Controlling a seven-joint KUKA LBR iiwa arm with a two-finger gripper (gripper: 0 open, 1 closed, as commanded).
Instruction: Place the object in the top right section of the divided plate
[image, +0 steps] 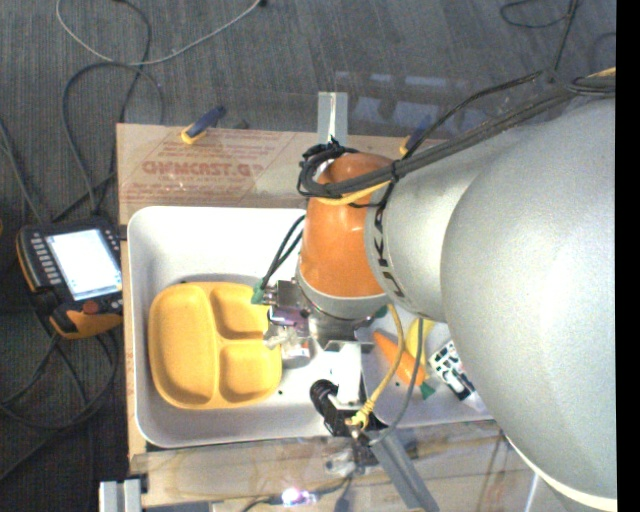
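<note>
A yellow divided plate (190, 345) lies in the left white bin (180, 225), with one long section on its left and two smaller ones on its right. My gripper (292, 338) hangs over the plate's right rim, about where the top right and bottom right sections meet. The wrist and arm hide what lies under it. An orange carrot-like object with a green end (398, 360) lies in the right bin, partly behind the arm and a yellow cable.
A black-and-white object (452, 370) lies in the right bin beside the orange one. The big grey arm covers most of the right bin. A teach pendant (70, 265) sits off the bench to the left. A blue and yellow tool (203, 122) rests on the cardboard behind the bins.
</note>
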